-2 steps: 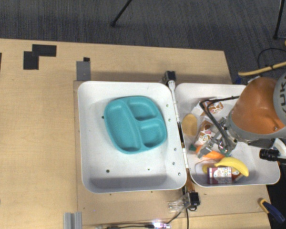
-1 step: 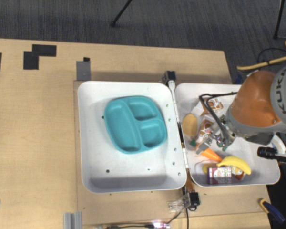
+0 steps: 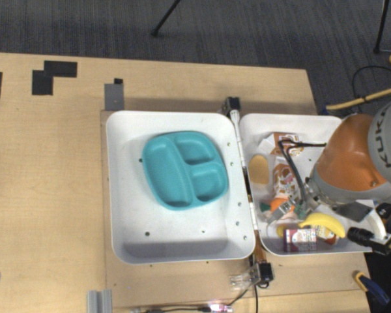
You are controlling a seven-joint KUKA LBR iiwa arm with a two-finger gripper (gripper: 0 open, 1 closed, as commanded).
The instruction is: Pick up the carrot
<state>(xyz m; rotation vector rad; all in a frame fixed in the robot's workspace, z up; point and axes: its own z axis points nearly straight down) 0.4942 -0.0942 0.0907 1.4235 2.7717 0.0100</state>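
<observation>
The carrot point(image 3: 266, 207) shows as a small orange piece with a green end, low in the left part of the right bin point(image 3: 251, 130). The arm's orange band point(image 3: 352, 155) hangs over that bin. My gripper point(image 3: 298, 203) is down among the items just right of the carrot. Cables and the wrist hide its tips, and much of the carrot is hidden too.
A yellow banana point(image 3: 324, 225) and a purple box point(image 3: 303, 239) lie at the right bin's front. A tan rounded item point(image 3: 259, 169) and a printed packet point(image 3: 285, 178) sit behind the carrot. The left bin point(image 3: 127, 194) holds a teal divided plate point(image 3: 184, 168).
</observation>
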